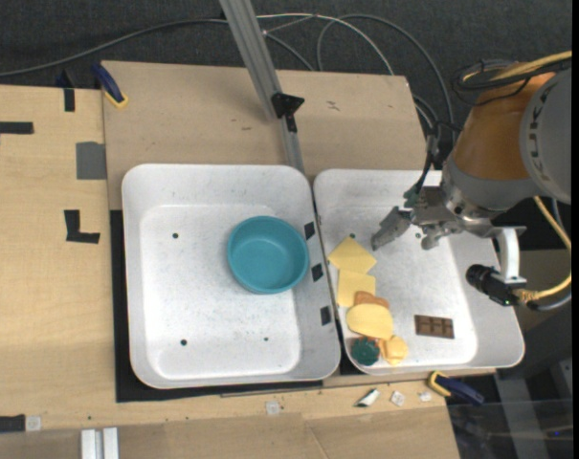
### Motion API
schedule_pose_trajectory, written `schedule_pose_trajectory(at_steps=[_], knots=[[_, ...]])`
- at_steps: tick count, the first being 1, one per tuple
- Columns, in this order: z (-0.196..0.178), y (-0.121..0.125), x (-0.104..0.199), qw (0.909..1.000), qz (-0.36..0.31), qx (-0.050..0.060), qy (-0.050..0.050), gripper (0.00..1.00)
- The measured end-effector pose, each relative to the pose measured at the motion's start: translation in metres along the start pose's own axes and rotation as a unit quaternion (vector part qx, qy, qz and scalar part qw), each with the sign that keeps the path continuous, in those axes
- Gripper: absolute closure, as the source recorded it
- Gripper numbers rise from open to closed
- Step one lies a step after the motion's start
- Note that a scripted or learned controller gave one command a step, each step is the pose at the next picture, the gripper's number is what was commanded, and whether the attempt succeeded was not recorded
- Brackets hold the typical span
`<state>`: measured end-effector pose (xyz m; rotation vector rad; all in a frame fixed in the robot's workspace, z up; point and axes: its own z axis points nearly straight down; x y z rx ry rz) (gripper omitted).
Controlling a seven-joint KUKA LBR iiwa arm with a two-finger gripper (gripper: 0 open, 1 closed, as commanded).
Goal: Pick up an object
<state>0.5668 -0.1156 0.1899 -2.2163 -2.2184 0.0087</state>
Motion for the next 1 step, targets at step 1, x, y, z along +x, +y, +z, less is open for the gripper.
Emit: schedule_pose_trajectory(at_steps=[1], knots=[[0.0649,-0.0019,0.0030,1.0000,0.000,0.000,0.000,0.00]])
